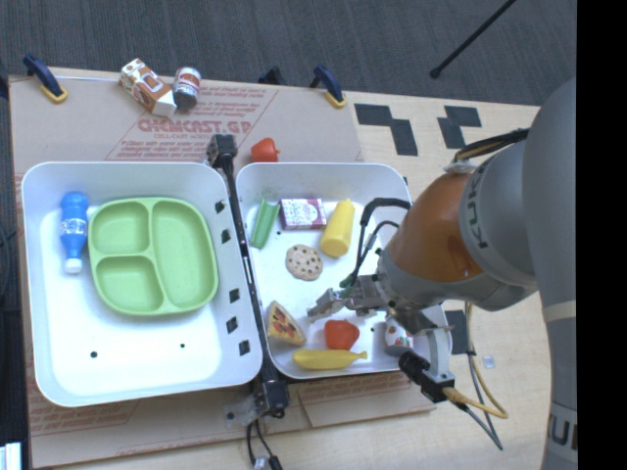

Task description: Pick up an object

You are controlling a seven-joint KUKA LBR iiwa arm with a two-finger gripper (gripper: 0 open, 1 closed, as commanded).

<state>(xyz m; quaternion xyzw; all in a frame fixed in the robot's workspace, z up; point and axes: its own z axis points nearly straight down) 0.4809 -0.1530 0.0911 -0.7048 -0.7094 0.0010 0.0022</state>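
The right bin (387, 177) holds several toy foods. A green cylinder (263, 221), a purple box (302, 212) and a yellow bottle (337, 227) lie along its far side. A cookie (304, 261) sits in the middle. Along the near side are a pizza slice (285, 323), a red piece (341, 334), a banana (330, 359) and a small white and red item (395, 337). My gripper (330, 305) hangs low over this bin, just above the red piece and right of the pizza slice. Nothing is visibly held in it.
The left bin (39, 292) carries a green divided plate (152, 255) and a blue bottle (73, 228). Behind the bins on the cardboard lie a small carton (144, 83), a can (186, 86) and a red item (264, 150). My arm covers the right bin's right side.
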